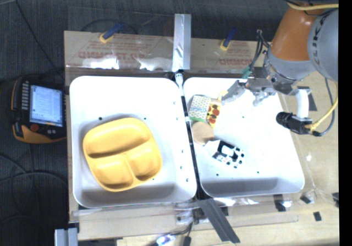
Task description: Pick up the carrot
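Observation:
A small orange and red piece [213,111], which looks like the carrot, lies near the left wall of the right bin [275,179]. It rests against a green-and-white checkered item [199,106]. My gripper [243,95] hangs over the upper middle of the right bin, up and to the right of the orange piece and apart from it. Its two fingers are spread open, one fingertip [231,94] pointing toward the orange piece, and nothing sits between them.
A tan rounded object [202,132] lies just below the checkered item, and a black-and-white object [229,154] sits lower in the right bin. The left bin [88,88] holds a yellow compartment plate [122,153]. A handheld screen device [41,108] lies left of the bins.

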`<action>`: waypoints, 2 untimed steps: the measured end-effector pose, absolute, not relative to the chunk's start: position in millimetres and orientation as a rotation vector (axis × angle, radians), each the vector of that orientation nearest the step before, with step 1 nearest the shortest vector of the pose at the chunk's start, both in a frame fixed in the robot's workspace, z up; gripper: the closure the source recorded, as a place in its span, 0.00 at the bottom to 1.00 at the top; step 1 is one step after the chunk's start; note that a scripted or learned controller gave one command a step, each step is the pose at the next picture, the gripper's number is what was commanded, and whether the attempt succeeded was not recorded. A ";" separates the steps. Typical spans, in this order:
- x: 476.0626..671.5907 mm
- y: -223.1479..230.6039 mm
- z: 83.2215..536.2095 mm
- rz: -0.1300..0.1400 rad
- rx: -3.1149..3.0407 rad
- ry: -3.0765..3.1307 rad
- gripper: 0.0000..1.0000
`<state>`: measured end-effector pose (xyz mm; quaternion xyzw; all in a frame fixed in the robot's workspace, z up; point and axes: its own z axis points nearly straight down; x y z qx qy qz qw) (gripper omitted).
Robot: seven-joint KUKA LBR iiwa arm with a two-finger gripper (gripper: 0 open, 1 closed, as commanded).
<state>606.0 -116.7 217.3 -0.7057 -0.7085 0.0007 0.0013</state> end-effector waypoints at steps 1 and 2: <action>644.3 -106.2 122.8 -0.001 -1.175 -2.914 0.00; 666.0 -139.5 96.5 -0.009 -0.812 -3.031 0.00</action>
